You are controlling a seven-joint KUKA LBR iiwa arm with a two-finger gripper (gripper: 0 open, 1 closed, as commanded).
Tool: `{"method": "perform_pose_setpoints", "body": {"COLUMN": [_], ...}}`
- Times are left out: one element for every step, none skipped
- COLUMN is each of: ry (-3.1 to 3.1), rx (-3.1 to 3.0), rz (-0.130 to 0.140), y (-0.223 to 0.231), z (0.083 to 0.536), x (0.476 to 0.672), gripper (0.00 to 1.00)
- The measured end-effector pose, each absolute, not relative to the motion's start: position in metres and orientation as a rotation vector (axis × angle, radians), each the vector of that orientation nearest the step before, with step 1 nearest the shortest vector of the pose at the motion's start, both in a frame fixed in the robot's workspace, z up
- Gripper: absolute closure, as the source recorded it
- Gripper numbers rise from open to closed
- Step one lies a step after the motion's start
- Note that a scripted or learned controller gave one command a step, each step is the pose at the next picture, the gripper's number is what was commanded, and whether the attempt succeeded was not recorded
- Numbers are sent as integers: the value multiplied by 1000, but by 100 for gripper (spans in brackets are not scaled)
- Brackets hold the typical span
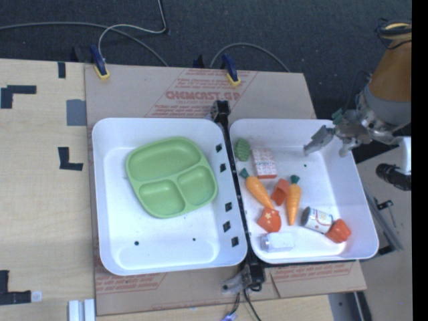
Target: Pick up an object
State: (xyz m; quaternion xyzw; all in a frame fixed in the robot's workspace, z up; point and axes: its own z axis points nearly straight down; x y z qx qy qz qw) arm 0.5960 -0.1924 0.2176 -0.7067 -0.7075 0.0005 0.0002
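Red "CHEMCAST" lettering marks the cardboard (200, 92) behind the right bin (348, 186). The end effector (332, 140) hovers over that bin's far right edge — fingers spread, holding nothing — with the carrot (292, 202) lying nearer the bin's middle.

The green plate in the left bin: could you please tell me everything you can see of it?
The green plate is a pale green, plastic-looking tray with rounded corners and three compartments: one large, two smaller. It lies flat, right side up, turned at a slant, in the upper middle of the left bin. Nothing lies in its compartments and nothing but the bin floor touches it.
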Motion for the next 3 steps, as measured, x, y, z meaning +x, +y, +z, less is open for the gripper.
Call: {"method": "perform_pose_setpoints", "body": {"ry": [-2225,-2228,-2225], "rx": [-2220,-2224,-2218], "rz": [-5,-4,-1], "y": [-151,-153,-73], "z": [87,97,185], "x": [559,559,562], "gripper": [0,100,100]}}
